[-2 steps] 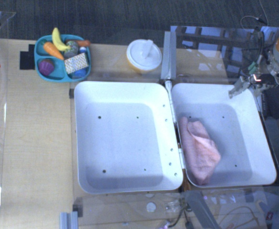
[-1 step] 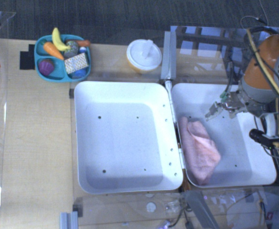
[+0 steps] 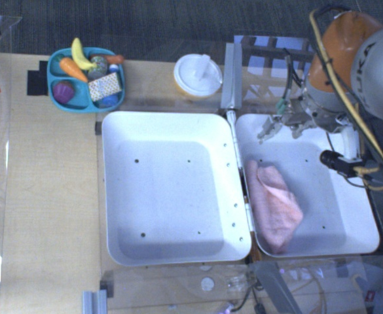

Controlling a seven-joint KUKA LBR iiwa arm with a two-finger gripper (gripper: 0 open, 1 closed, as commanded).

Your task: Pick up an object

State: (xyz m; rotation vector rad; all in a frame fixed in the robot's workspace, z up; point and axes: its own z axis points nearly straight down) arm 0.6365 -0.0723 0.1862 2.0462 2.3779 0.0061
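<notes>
- Nearest the camera, a pink cloth (image 3: 274,205) lies crumpled in the right bin (image 3: 348,241), pressed along that bin's left wall. It is the one thing here to pick up, and its place against the wall probably leaves little room on that side for a grasp.
- Beside it, the left bin (image 3: 171,188) shares the raised middle rims, which would stand in the way of a sideways approach.
- Farther back, the claw (image 3: 284,124) hangs over the right bin's far-left corner, apart from the cloth and with nothing between its prongs; I judge them spread, so released.
- The arm (image 3: 368,57) reaches in from the right, its cables draped over the bin's right side.
- Farthest, on the counter (image 3: 40,195), sit a white lidded bowl (image 3: 198,75) and a blue tray of toy food (image 3: 86,78), well clear of any grasp.
</notes>
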